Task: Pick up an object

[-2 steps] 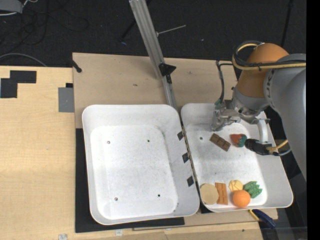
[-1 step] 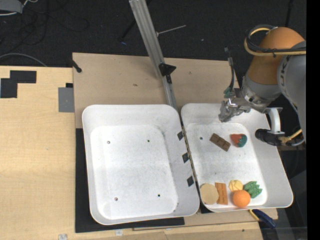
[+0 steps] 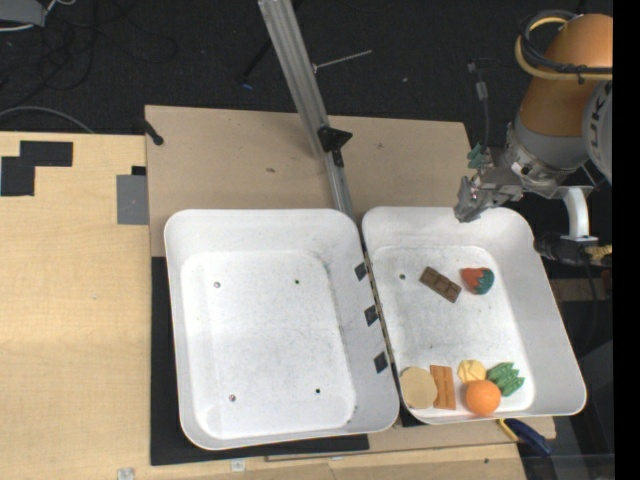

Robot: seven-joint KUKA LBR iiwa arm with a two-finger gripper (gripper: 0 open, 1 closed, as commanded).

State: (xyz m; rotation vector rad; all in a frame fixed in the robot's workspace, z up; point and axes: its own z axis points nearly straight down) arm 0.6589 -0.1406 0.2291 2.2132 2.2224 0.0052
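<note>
- End effector [image 3: 470,206] hangs over the far rim of the right bin [image 3: 545,268]. From my feed I cannot tell whether it is open or closed, and I see nothing held in it.
- Nearest candidates lie just in front of it, on the bin floor: a small brown block [image 3: 439,284], flat and lying at a slant, and beside that, touching or nearly so, a red-and-teal piece [image 3: 478,280].
- My read on the brown block: rigid, light, low profile. It should be taken across its short sides; a low grip risks scraping the bin floor.
- The red-and-teal piece looks rounded and probably slick plastic; it may roll out of a pinch.
- Well toward me from the end effector, a cluster crowds the near corner: tan disc [image 3: 418,387], orange slab [image 3: 442,387], yellow piece [image 3: 471,370], orange ball [image 3: 482,398], green leafy item [image 3: 506,377]. They are packed tight, so there is little room to get around any one.
- Left bin [image 3: 190,258] sits well off to the side.
- I judge the brown block the best target, standing clearest of the walls.
</note>
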